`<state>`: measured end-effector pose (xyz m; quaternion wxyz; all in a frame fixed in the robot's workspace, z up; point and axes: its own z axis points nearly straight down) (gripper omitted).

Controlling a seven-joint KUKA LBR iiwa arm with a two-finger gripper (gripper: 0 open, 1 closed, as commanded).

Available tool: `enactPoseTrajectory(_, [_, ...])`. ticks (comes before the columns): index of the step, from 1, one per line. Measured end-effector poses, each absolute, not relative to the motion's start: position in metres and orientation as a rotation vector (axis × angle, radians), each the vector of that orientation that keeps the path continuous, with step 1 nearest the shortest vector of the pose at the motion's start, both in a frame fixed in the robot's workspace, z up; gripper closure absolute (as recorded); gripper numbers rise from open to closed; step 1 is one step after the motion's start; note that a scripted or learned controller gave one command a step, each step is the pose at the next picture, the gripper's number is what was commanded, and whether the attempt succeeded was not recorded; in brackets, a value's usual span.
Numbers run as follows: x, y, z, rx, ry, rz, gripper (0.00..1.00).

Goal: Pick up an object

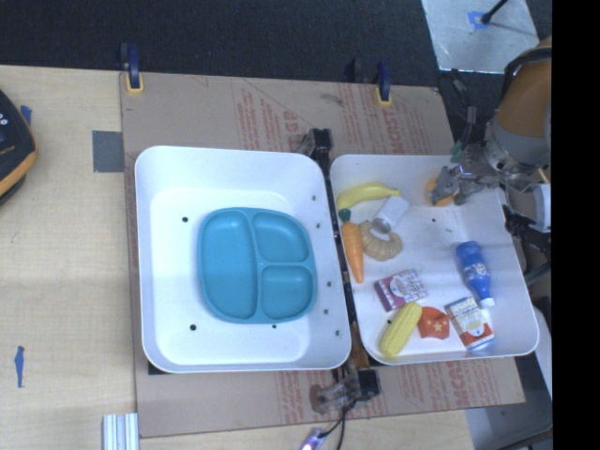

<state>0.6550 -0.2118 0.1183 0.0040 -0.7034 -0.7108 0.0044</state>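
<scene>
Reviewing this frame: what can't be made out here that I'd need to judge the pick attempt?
- Gripper, camera view: small and dark at the right bin's upper right corner; something orange sits at its tip, but a hold cannot be told.
- Arm: cut off by the right edge.
- Small box and packet: labels too small to read.
- Pale item beside the carrot: blurred, identity unclear.

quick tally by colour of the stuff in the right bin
Yellow: 2, banana and corn cob
Orange: 2, carrot and a small piece at the hand
Blue: 1, bottle
Red: 1, small red piece
Tan: 1, ring-shaped pastry
Mixed print or pale: 3, snack packet, small carton, pale piece
Total: 10
</scene>
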Motion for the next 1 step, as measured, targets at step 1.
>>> enactPoseTrajectory(1, [0.6511,-0.199,0.091,-2.206,-2.21,0.029,1.0])
